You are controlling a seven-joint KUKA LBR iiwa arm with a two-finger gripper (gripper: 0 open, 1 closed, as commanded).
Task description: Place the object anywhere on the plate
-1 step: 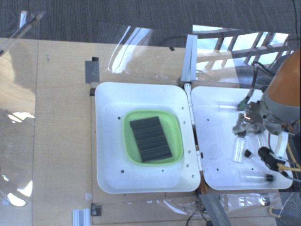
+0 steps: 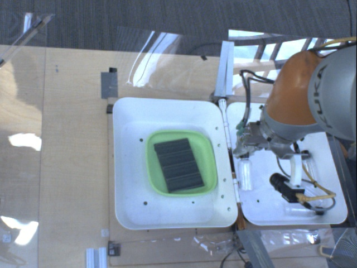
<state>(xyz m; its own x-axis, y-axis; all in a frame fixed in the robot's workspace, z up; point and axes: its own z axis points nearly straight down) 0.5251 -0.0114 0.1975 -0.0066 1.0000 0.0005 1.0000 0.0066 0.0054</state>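
1. Looking down at the tabletop [image 2: 67,149], the dark ribbed block [image 2: 178,165] sits flat on the green plate [image 2: 152,172], and the plate sits mid left bin [image 2: 127,205].
2. The block's long axis runs roughly 12 to 6 o'clock, tipped a touch toward 11 and 5. All of it is inside the plate's rim.
3. The arm [image 2: 295,94] hangs over the right bin [image 2: 262,208], wrist near that bin's 9 o'clock edge. Honestly I can't tell if the jaws are open or closed from this angle, and nothing shows between them.
4. The key relation: the block lies at about 9 o'clock from the jaws, across the wall between the bins, and well apart from them.
5. My read is that the placing looks done, with the object on the plate.
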